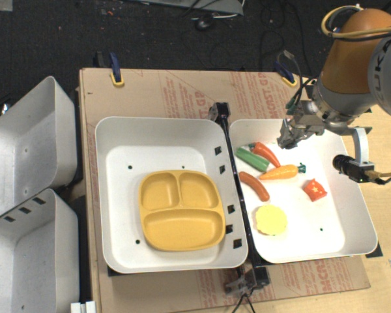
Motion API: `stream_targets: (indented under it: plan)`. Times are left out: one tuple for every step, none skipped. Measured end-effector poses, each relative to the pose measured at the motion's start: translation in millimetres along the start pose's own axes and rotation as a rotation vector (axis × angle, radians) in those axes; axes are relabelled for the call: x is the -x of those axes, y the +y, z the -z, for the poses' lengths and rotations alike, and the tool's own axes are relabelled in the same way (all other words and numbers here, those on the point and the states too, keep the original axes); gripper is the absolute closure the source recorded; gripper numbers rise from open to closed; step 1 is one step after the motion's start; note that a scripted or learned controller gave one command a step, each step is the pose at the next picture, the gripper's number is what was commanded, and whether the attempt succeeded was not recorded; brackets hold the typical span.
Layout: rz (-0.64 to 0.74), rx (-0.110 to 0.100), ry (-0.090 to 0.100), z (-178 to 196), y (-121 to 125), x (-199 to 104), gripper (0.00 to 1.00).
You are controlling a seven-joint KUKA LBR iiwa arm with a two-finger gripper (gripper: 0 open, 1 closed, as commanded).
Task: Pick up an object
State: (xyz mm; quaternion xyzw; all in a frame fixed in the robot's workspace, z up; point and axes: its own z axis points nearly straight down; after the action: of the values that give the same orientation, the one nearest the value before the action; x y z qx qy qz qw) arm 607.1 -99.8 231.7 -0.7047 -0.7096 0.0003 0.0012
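The candidate objects lie loose in the right bin (pixel 352 230), grouped near its left wall: a green pepper (pixel 250 158), a red chilli (pixel 267 153), an orange carrot (pixel 280 172), a red sausage (pixel 255 186), a flat yellow disc (pixel 271 220) and a small red block (pixel 315 189). All appear to be smooth moulded plastic; the long items are rounded and likely to roll. The claw (pixel 290 137) hangs above the bin's upper left area, just beside the chilli, holding nothing; whether it is spread cannot be determined. The left bin (pixel 111 194) carries a yellow compartment tray (pixel 181 209), lying flat. Both bins rest on the worktop (pixel 169 90).
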Motion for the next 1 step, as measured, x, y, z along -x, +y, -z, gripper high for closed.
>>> stream_targets:
  plan:
    - [-0.001, -0.001, 0.0, -9.5, -20.1, -43.7, 1.0]
